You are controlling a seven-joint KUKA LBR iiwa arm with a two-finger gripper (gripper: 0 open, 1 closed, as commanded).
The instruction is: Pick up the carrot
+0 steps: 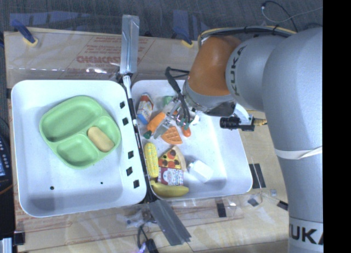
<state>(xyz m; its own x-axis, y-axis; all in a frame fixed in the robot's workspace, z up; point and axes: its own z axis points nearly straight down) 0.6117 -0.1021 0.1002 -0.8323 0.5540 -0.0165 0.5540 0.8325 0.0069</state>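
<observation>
We see the arm (pixel 274 82) reaching in from the right over the right bin (pixel 233 153), its gripper (pixel 174 116) down among the toy food at the bin's upper left. The carrot (pixel 155 123) lies there at a slant, orange, close to the divider between the 2 bins, with a small bottle (pixel 144 107) just above it and a corn cob (pixel 150 158) below. The tool's tips sit just beside the carrot's right end, touching or very nearly so; we cannot tell how wide the tool is set, nor whether it has the carrot in it, since the metal parts blur into the clutter. We judge this to be the reach-and-grasp step, with the lift not yet done. The next move calls for closing squarely across the carrot's body and rising straight, without dragging the orange wedge-shaped piece (pixel 172 135) that lies just beside it. In the left bin (pixel 27 191) a green divided plate (pixel 68 117) holds a tan potato-like piece (pixel 100 138), well apart from the work.
</observation>
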